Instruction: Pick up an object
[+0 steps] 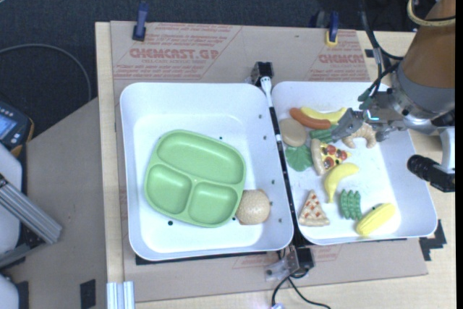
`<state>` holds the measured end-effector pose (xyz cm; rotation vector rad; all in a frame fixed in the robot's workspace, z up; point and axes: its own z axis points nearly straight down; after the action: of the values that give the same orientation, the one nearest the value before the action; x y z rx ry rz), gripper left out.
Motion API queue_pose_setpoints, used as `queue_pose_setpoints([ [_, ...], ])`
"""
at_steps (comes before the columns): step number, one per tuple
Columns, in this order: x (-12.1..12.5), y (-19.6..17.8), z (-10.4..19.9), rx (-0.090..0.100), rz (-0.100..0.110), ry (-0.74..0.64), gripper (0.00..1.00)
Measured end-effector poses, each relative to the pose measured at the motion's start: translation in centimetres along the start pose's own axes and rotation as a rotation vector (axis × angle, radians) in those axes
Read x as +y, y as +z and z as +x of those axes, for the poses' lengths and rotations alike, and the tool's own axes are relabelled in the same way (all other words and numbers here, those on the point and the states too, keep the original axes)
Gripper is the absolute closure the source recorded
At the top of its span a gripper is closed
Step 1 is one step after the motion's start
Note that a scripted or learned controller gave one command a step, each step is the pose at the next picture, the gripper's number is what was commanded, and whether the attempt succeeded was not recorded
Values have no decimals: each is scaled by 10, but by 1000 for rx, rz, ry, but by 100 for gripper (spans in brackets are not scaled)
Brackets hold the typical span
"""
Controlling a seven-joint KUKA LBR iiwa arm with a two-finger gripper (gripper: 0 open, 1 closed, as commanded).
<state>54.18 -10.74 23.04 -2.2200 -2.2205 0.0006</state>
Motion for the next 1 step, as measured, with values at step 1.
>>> queue_pose_setpoints([
  [1, -8, 130, 14, -4, -18, -2, 0],
])
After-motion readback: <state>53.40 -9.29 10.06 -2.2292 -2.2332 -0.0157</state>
